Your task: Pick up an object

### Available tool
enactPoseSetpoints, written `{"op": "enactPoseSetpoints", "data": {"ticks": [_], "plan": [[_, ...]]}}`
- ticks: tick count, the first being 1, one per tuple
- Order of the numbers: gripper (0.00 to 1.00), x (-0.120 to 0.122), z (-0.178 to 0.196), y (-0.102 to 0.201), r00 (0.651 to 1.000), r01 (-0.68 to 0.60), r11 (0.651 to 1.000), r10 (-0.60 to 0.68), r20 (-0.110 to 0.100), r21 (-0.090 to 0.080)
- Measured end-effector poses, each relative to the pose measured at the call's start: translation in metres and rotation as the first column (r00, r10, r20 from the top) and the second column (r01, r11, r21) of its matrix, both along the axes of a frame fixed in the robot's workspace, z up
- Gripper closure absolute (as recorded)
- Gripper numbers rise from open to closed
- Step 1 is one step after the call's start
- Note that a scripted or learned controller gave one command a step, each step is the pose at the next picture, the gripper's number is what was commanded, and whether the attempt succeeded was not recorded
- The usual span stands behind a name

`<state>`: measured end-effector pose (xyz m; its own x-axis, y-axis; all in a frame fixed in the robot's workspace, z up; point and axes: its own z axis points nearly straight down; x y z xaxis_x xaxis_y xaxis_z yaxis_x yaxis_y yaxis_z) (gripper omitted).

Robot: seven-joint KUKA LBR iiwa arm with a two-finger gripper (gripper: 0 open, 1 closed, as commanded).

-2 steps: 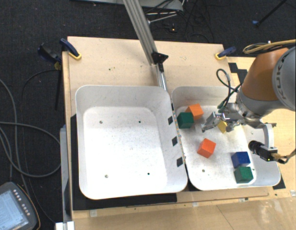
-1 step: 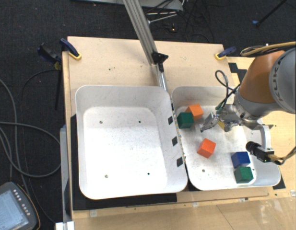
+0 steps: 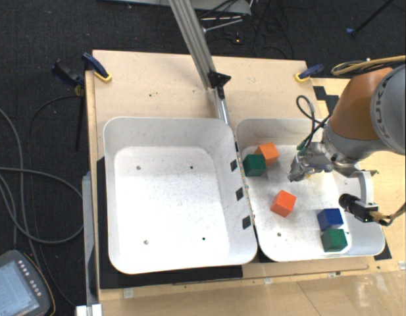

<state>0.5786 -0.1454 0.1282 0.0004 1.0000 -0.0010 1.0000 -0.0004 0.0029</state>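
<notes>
The right bin (image 3: 301, 129) holds several blocks. An orange block (image 3: 269, 152) and a green block (image 3: 254, 164) touch each other near its back left. A red-orange block (image 3: 283, 203) lies near the middle. A blue block (image 3: 329, 218) sits just behind a second green block (image 3: 334, 239) at the front right. My gripper (image 3: 299, 170) hangs low over the bin floor, right of the orange and green pair and behind the red-orange block. Nothing shows between its fingers.
The left bin (image 3: 124, 137) stands beside the right one on the wooden bench. A slanted metal pole (image 3: 193, 35) runs from the back down to the bins' junction. Clamps (image 3: 97, 68) sit at the bench's back corners. Cables lie on the floor to the left.
</notes>
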Motion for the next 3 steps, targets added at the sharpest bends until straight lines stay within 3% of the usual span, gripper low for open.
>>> {"op": "enactPoseSetpoints", "data": {"ticks": [2, 3], "plan": [[1.0, 0.001, 0.128, -0.006, 1.0, -0.003, 1.0, 0.003, 0.005, -0.002], [1.0, 0.002, 0.151, -0.006, 1.0, -0.003, 1.0, 0.003, 0.002, -0.001]]}}
